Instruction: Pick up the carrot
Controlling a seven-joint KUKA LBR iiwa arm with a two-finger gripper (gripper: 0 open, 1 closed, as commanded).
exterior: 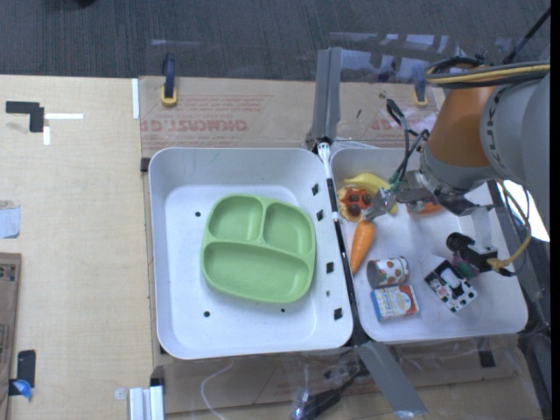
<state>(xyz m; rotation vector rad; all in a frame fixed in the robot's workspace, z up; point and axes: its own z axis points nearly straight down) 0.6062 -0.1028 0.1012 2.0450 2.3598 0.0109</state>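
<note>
Gripper (382,205) sits low in the right bin (516,318), just above the carrot's top; can't tell its state.
Carrot (360,244) lies at the right bin's left wall, long axis near vertical in the camera view, thick end up by the gripper, tip pointing toward the near edge. Yellow toy (366,182) and a red-black piece (353,201) crowd its top; small can (388,272) and carton (395,302) lie just right of the tip. Green divided plate (259,249) is in the left bin (175,322). Arm hides the bin's far right corner.
</note>
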